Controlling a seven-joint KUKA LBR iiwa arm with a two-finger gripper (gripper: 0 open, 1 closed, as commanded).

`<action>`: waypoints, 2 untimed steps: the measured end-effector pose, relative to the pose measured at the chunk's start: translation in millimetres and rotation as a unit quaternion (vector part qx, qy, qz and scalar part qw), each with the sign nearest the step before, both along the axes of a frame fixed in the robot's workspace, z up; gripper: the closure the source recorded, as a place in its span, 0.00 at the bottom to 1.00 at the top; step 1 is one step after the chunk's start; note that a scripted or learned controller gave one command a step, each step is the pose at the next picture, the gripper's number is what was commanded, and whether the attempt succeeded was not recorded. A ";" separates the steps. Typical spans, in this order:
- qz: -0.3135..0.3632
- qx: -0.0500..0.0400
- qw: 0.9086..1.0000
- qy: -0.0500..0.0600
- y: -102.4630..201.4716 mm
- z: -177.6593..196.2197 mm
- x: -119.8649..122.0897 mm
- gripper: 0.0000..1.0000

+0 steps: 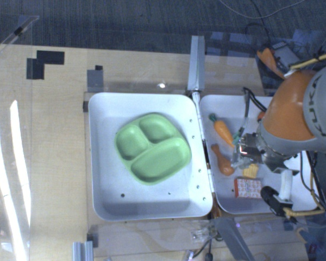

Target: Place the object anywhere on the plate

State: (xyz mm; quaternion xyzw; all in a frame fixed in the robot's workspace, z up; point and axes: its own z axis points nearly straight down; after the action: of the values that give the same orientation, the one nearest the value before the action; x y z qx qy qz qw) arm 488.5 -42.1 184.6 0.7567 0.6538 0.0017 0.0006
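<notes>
One green plate [154, 148], two carrots [223, 132]

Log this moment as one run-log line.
arm: over right bin | gripper: low among carrots | carrot: right bin | green plate: left bin, nothing on it | placement: not yet done

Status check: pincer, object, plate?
Pincer low in right bin, among the food items; grip unclear. Carrot beside it, still in that bin. Green plate in left bin, nothing on it. Bin walls between them.
</notes>
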 end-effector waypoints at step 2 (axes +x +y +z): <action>0.189 -0.001 0.982 0.000 12.4 57.1 14.8 1.00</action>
State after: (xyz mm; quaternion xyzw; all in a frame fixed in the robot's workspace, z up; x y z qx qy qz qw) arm 503.3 -29.7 241.7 0.6195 0.7850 0.0011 0.0013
